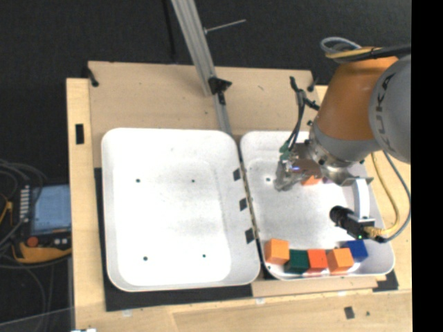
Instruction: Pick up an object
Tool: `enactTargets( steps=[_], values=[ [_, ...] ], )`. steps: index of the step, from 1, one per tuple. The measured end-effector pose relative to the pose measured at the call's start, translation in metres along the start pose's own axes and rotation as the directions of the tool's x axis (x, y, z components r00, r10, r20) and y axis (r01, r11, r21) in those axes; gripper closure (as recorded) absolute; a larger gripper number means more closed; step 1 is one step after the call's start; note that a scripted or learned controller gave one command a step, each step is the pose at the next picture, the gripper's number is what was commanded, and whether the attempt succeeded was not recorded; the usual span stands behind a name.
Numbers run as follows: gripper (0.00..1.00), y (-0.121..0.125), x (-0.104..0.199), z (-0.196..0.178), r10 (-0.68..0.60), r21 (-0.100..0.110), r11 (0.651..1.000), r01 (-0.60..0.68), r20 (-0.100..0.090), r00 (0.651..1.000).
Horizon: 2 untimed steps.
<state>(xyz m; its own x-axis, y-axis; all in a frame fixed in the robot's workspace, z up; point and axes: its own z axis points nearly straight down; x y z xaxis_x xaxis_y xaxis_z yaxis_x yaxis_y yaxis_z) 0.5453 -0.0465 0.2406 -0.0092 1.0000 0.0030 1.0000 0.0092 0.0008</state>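
Bins sit side by side here: the left bin (169, 206) is bare white, and the right bin (277, 151) has the gripper (285, 178) hanging low over its upper-middle, with something small and orange-red (311, 180) just beside it on the right, too hidden to say what it is or whether the claw is open, closed or holding anything. The obvious targets lie toward the near rim, down and slightly right of the claw: a row running left-right of orange block (277, 250), green block (298, 260), two more orange ones (317, 259) (340, 259) and a blue block (358, 249), small chunky cubes touching each other.
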Motion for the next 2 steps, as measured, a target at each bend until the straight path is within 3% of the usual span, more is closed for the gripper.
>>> enactTargets(
  steps=[2],
  values=[
    [1.0, -0.006, 0.105, 0.004, 0.0, 0.002, 1.0, 0.0, 0.0, 1.0]
  ],
)
